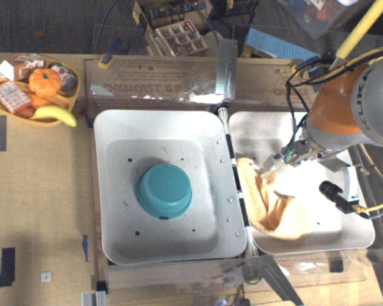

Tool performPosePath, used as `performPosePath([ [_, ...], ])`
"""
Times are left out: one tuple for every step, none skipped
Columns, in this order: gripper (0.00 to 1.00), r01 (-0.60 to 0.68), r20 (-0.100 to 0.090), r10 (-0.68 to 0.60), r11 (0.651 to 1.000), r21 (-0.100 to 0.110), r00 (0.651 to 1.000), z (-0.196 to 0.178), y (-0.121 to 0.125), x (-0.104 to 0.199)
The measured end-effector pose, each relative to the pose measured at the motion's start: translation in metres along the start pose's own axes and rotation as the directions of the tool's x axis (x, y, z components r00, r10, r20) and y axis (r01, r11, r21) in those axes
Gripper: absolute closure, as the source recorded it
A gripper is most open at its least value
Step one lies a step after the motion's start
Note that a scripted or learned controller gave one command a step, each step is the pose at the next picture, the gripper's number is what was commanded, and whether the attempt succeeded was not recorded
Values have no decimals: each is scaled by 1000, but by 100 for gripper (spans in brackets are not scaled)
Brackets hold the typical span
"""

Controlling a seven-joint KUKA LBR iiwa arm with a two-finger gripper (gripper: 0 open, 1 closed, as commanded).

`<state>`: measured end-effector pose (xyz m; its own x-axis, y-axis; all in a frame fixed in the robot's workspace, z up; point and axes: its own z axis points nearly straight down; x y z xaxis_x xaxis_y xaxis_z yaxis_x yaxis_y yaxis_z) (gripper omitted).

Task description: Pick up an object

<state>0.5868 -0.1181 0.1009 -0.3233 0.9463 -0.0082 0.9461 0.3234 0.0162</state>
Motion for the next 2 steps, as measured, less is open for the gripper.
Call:
performPosePath([
  [0,22,-2,-22,1000,8,1000,11,-3,16],
  [100,20,-2,-20,1000,3,1000,0,-2,16],
])
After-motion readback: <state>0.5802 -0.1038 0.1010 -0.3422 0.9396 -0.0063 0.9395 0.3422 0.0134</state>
